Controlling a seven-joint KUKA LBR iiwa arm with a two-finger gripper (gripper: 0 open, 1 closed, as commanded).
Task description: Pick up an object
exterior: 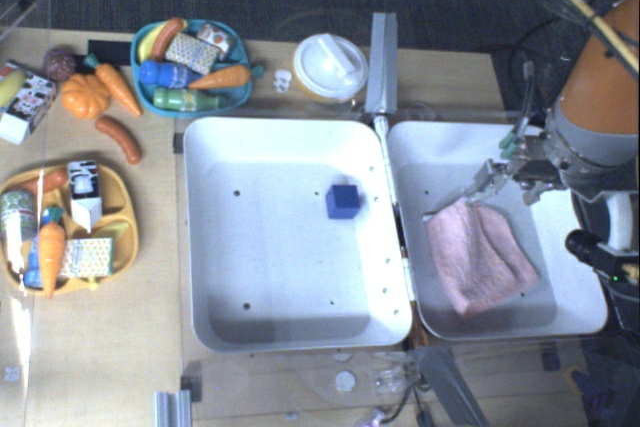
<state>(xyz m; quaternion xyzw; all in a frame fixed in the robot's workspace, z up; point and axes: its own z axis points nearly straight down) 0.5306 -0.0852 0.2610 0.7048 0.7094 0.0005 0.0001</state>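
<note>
A pink cloth (482, 257) lies crumpled in the right bin (570, 315), towards its middle and front. My gripper (497, 181) hangs low over the back half of that bin, just above the cloth's upper left corner, and its tip seems to meet the cloth's edge. Behind it the grey arm with the orange band (603, 75) comes in from the right. A small blue cube (343, 200) sits alone in the left bin (230, 315), right of its centre.
A metal divider post (379, 65) stands behind the seam between the bins. On the bench to the left are a blue bowl of toy food (190, 65), a yellow plate of toy food (65, 227), loose toy vegetables (100, 100) and a white lid (330, 65).
</note>
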